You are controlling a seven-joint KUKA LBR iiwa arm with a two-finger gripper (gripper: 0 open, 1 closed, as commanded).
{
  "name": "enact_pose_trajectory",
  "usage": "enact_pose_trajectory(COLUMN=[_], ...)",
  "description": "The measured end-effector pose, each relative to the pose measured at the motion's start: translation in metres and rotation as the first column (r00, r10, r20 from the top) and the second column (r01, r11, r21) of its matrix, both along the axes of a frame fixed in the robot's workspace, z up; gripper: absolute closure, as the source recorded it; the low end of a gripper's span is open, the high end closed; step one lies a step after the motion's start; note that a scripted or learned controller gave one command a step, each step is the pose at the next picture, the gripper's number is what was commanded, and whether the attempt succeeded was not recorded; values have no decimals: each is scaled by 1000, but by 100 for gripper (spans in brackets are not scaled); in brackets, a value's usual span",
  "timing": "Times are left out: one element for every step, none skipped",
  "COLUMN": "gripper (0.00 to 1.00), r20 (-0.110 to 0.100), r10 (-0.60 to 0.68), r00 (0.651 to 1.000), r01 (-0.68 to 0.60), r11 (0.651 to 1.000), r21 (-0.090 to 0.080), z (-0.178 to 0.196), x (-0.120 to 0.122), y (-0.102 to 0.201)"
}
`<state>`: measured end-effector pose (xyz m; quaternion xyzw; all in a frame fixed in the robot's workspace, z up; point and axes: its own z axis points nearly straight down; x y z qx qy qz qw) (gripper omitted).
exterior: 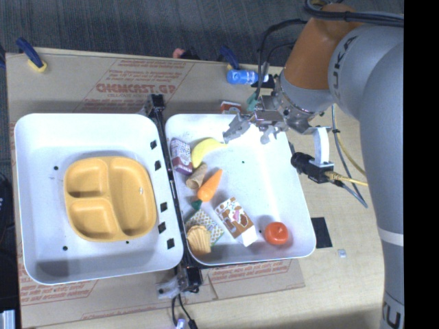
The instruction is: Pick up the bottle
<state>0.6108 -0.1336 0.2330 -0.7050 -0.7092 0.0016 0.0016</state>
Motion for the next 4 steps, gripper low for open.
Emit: enact_pose_trajectory(gripper=[0, 0, 0, 0], r20=[1, 1, 1, 4], r10=[-198, -771, -808, -918], r00=[980, 637, 589, 398], r01=[198, 771, 808, 918], r11=[980, 637, 589, 398], r21=[-1, -3, -2, -2], z=[48, 121, 193, 278], x=[46, 45, 28, -65], y=[44, 102, 169, 143])
